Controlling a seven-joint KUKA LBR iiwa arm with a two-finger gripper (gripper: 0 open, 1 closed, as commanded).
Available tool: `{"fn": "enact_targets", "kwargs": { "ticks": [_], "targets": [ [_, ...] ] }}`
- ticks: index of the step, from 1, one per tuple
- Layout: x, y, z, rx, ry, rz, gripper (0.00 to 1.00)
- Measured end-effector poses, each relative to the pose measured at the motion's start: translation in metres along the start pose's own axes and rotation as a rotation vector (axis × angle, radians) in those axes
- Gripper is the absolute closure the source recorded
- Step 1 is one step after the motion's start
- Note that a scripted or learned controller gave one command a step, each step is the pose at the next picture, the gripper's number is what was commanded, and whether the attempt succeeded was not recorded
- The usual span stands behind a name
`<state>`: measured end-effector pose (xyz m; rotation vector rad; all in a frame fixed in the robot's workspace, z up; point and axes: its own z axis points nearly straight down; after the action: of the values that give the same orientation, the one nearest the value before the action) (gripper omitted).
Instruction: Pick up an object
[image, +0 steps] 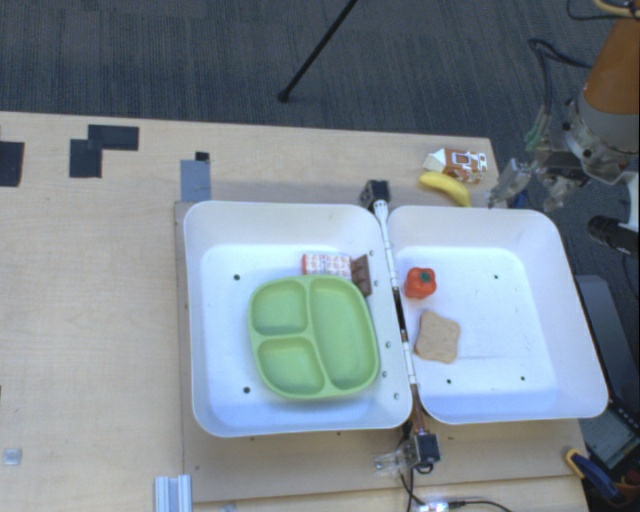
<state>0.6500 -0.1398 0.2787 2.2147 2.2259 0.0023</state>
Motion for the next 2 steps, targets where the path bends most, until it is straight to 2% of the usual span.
{"fn": "enact_targets", "kwargs": {
  "ticks": [1,2],
  "targets": [
    [-0.033,-0.052,0.09,0.002,0.0,0.002,0.0],
    [-0.064,-0.152,0.128,0.002,-0.001,0.004,0.0]
  ]
}}
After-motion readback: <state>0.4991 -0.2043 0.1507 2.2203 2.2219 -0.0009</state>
